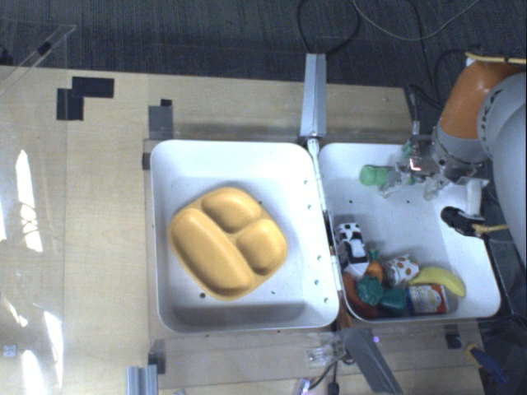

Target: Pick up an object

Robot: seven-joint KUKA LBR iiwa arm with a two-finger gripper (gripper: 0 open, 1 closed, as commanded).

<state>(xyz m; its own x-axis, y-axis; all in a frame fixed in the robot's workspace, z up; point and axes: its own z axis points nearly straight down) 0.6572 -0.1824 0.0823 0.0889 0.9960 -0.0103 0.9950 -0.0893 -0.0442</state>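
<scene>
Two shallow white plastic bins sit side by side on the pale wooden bench (99, 245). Nearest the camera, along the front wall of the right-hand bin (428, 229), lies a tight huddle of small toys: a yellow plastic banana (439, 280) curving at the right end, a small can with a printed label (426, 299) just beneath it, a dark teal lump (394, 300) beside that, an orange-red piece (362, 289) at the left corner, a white ball with coloured spots (402, 268) behind them, and a black-and-white cow-patterned toy (352, 247) standing against the divider. These pieces touch or overlap one another.

In the left-hand bin (173, 171) rests one large mustard-yellow moulded tray with three rounded lobes (227, 241), lying at a slant near the middle of the floor.

Farther back in the right-hand bin, near its rear wall, lies a small pale green rounded plastic object (374, 174), smooth and blob-like, with its right end lying against the tool. The two-finger gripper (414, 179) hangs low just beside it, its grey tips reaching the object's right end; whether its jaws stand apart or together around that object I cannot tell, for the view is too small and blurred there. Above the wrist, the grey arm with its orange band (473, 105) comes in from the right, and black cables (362, 15) loop over the dark carpet behind the bench.
</scene>
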